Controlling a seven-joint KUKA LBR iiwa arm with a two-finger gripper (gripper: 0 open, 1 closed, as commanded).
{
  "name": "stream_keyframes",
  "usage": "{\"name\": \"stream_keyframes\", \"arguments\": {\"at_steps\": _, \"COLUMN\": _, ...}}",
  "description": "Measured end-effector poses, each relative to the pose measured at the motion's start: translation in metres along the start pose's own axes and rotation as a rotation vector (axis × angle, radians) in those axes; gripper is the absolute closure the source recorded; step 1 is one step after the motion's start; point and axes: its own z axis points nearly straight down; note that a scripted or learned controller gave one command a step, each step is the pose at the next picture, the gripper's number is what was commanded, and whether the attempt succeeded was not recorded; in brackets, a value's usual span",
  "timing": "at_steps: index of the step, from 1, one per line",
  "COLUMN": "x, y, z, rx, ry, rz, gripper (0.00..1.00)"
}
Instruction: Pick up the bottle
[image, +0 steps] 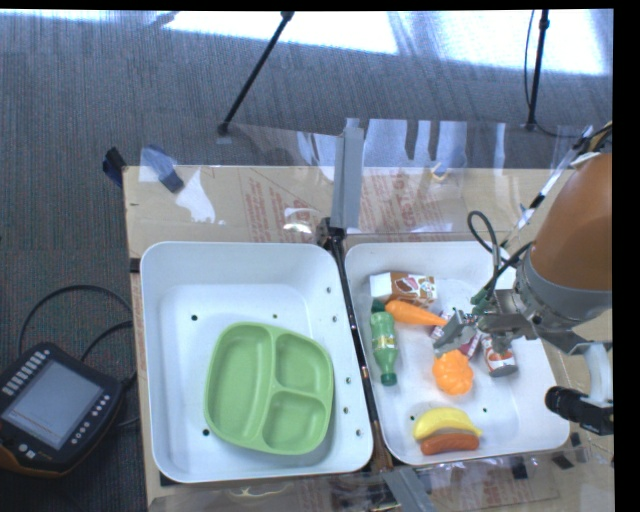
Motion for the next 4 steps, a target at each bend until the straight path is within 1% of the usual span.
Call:
{"name": "stream_keyframes", "arguments": {"at_steps": 1, "x": 0.000, "y": 0.000, "z": -0.009, "rx": 0.003, "ry": 0.002, "rz": 0.003, "gripper": 1.00}}
{"name": "stream_keyframes", "arguments": {"at_steps": 2, "x": 0.094, "y": -0.014, "z": -0.068, "rx": -0.002, "ry": -0.002, "rz": 0.015, "gripper": 1.00}}
{"name": "stream_keyframes", "arguments": {"at_steps": 3, "x": 0.145, "y": -0.014, "z": -0.187, "rx": -0.004, "ry": -0.003, "rz": 0.053, "gripper": 1.00}}
{"name": "stream_keyframes", "arguments": {"at_steps": 4, "x": 0.147, "y": -0.013, "z": -0.196, "rx": -0.001, "ry": -0.005, "rz": 0.048, "gripper": 1.00}}
